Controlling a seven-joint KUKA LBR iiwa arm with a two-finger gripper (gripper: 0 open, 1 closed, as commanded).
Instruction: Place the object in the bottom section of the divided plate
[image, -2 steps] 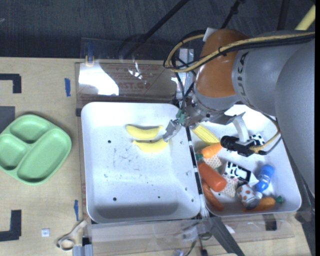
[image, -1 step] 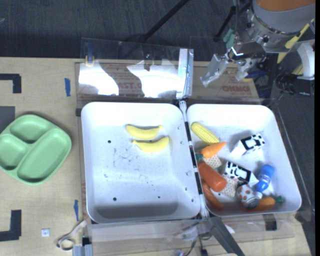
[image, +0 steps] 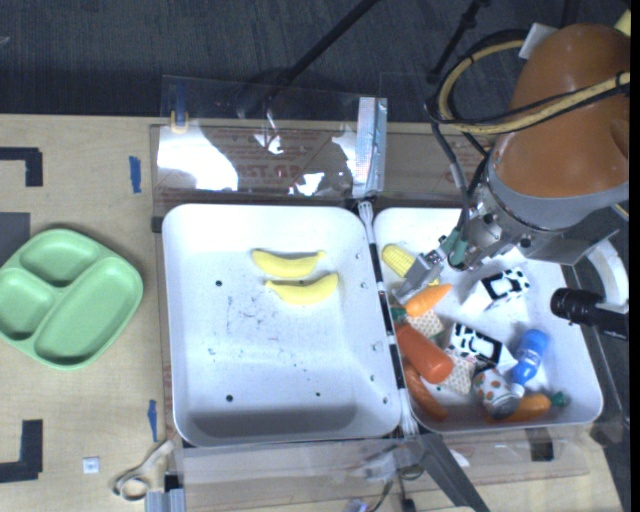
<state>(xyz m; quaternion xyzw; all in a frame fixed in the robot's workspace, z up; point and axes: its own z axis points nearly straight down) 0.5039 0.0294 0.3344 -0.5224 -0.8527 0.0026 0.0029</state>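
The green divided plate (image: 66, 297) lies on the bench left of both bins, with two small sections at its top and one large section lower right. My gripper (image: 424, 272) hangs low over the left side of the right bin (image: 585, 395). It sits between a yellow corn cob (image: 397, 260) and an orange carrot (image: 430, 299), close to or touching both. Nothing is visibly held.
Two yellow bananas (image: 289, 262) (image: 303, 290) lie in the left bin (image: 270, 400). The right bin also holds a red-orange pepper (image: 424, 355), a blue bottle (image: 529, 357), black-and-white tagged blocks (image: 474, 342) and a second carrot (image: 533, 405). A clear panel (image: 270, 150) stands behind the left bin.
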